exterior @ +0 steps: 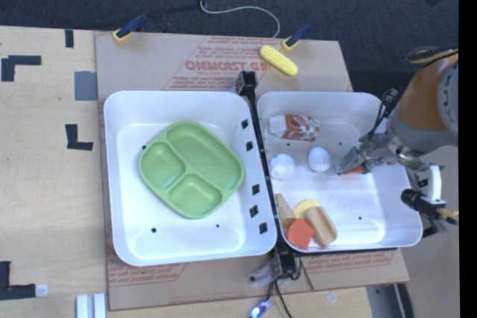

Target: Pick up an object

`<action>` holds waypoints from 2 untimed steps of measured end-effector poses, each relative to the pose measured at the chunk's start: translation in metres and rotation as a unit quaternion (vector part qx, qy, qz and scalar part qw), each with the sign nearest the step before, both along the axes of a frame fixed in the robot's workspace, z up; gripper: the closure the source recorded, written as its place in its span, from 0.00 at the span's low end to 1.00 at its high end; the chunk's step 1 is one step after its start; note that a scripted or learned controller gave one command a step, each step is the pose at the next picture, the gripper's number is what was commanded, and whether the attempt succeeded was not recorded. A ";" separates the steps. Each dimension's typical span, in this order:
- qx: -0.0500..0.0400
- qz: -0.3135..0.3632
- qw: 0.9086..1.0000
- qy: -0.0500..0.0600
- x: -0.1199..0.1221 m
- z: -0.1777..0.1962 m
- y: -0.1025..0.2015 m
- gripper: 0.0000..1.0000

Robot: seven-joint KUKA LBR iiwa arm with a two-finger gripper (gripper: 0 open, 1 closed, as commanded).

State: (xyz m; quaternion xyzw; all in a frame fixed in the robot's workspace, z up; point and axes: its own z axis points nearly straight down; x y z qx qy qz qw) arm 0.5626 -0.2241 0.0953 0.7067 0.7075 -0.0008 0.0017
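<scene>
Two white bins sit side by side on a sheet of cardboard (216, 67) laid over the wooden bench. The left bin (123, 182) holds a green divided plate (191, 168), lying flat near its middle. The right bin (373, 231) holds the small things: a carton with a brown and white label (294, 127) lying on its side near the far wall, a white ball (319, 159) just in front of it, a pale crumpled piece (282, 166) beside the divider, and at the near edge a cluster of toy foods, a cone-like piece (284, 206), a red piece (300, 234) and a tan bun-shaped piece (321, 225) with a bit of yellow touching it. A yellow toy corn cob (279, 60) lies outside the bins on the cardboard, near a blue and yellow clamp (297, 36). The arm (425, 104) reaches in over the right bin's right side, and the gripper (350, 167) is low near the bin floor, just right of the white ball. A small red-orange thing (356, 169) shows at its tips, but whether the fingers are closed on it cannot be told from this angle.
</scene>
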 end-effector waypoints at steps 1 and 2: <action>0.001 0.004 1.000 -0.005 0.055 0.091 0.051 1.00; 0.001 0.000 1.000 -0.001 0.085 0.029 0.103 1.00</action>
